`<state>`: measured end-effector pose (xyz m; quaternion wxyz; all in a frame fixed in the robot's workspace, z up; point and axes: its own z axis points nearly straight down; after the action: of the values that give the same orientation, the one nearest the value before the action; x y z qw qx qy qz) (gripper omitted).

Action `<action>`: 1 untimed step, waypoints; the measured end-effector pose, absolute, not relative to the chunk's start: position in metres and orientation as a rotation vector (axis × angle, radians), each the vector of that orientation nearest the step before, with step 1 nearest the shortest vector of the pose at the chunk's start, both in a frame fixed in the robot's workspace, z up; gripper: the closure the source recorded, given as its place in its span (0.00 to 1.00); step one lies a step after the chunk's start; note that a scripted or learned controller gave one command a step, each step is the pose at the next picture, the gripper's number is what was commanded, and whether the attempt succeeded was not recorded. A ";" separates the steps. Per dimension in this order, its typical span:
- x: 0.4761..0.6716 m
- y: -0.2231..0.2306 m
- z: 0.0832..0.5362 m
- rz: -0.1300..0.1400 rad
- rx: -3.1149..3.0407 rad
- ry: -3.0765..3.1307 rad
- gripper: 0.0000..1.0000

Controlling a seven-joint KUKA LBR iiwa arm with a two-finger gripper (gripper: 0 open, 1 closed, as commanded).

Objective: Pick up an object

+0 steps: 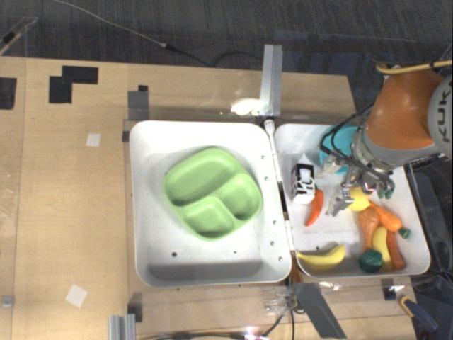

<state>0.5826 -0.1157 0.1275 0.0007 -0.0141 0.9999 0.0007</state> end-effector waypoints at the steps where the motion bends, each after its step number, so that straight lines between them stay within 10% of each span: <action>1: 0.546 -0.089 0.091 -0.003 0.065 3.124 0.00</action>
<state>0.5464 -0.0893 0.0908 0.0085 0.0208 0.9997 -0.0009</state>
